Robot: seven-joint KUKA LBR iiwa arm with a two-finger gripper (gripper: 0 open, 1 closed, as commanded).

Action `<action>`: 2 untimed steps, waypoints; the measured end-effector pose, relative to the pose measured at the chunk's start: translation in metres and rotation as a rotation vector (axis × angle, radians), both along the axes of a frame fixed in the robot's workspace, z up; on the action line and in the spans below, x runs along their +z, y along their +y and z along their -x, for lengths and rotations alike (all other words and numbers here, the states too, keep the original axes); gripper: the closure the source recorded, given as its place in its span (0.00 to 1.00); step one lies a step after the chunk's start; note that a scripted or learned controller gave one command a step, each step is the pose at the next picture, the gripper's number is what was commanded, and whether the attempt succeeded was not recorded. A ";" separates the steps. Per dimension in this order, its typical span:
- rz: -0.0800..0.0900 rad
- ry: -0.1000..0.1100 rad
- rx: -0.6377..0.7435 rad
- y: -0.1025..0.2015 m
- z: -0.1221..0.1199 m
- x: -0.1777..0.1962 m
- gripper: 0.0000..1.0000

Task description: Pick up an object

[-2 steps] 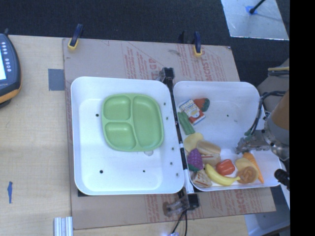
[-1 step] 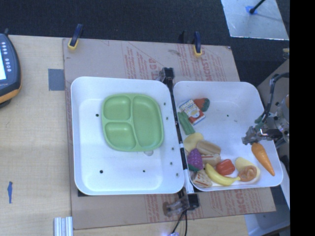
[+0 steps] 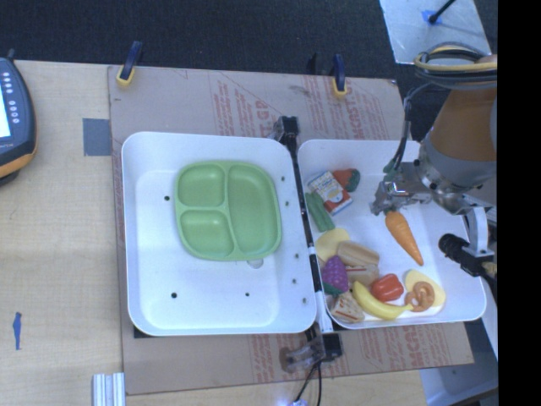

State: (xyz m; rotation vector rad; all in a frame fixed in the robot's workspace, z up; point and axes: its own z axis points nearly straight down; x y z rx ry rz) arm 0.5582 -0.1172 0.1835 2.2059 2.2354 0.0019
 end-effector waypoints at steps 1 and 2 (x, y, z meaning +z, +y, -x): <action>0.004 0.004 -0.014 -0.097 -0.019 -0.092 1.00; -0.002 0.005 -0.013 -0.077 0.037 -0.033 1.00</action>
